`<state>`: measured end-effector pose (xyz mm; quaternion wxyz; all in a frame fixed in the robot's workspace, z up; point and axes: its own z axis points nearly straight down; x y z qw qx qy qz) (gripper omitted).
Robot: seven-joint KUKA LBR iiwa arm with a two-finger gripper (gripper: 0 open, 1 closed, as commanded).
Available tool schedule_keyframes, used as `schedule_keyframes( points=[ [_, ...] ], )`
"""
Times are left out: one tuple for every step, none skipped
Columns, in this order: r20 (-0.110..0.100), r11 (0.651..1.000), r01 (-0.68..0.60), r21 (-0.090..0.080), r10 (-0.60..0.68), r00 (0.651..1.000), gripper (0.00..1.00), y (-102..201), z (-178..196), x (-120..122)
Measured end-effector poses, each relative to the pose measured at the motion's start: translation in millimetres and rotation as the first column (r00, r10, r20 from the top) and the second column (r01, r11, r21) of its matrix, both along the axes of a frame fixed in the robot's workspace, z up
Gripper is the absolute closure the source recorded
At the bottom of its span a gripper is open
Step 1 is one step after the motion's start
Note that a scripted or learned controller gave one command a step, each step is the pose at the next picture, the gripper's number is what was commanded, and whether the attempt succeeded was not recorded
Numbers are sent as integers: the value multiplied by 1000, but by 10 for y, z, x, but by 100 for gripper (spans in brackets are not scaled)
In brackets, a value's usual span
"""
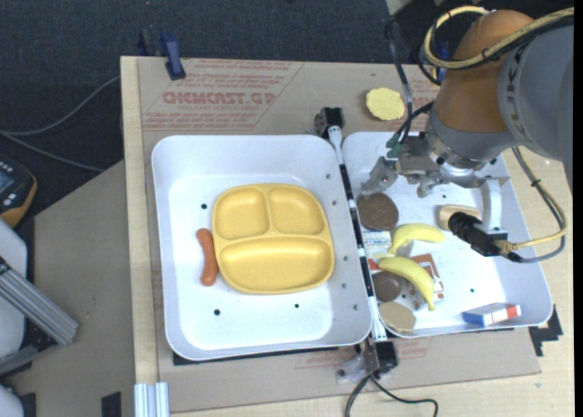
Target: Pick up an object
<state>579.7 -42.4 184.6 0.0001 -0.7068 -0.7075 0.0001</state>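
Sausage (208,256) beside yellow tray (271,238) in left bin (173,169); bananas (408,271) in right bin (528,288).

Dark blue carpet (82,5) surrounds a brown cardboard-topped bench (219,96).

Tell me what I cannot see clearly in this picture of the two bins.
- Gripper, camera view: the grey arm covers most of it, so the state of its grip is unclear.
- Right bin: its far part lies under the arm.
- Brown round object: half covered by the lower banana.
- Red and white packet: its print is too small to read.
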Motion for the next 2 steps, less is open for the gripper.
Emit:
schedule_keyframes(
  points=[
    [-7, 1000, 7, 1, -7, 1000, 0, -628, -1051, -260],
    [4, 1000, 5, -4, -5, 1000, 0, -1364, -996, 38]
  ],
)
